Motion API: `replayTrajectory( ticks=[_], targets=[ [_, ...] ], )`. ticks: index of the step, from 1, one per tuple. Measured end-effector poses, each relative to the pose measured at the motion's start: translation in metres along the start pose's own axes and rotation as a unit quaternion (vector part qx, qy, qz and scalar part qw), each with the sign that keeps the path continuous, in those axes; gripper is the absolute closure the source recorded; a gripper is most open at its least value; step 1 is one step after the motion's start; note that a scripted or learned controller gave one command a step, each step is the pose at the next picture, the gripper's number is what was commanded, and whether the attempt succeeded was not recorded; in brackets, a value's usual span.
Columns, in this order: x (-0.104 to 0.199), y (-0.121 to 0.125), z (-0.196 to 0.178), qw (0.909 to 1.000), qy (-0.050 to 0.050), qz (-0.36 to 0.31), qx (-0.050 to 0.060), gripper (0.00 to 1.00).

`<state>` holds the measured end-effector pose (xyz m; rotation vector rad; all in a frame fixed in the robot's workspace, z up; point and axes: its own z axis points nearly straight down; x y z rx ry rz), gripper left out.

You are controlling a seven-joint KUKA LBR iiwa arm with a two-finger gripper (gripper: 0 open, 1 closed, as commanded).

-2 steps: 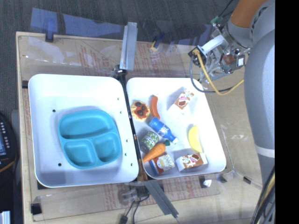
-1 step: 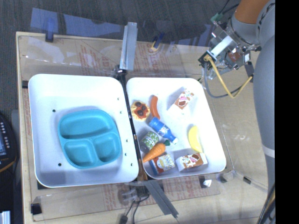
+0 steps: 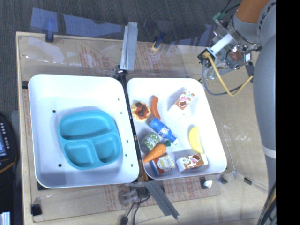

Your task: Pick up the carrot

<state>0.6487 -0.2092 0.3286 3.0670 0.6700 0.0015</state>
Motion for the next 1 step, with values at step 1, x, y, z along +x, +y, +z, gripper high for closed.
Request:
replayTrajectory(
  ticks=[1],
  targets=[
    [0.0002, -0.0022, 0.0244, 0.9984, -0.002, -0.056, 0.004, 1.0]
  ],
)
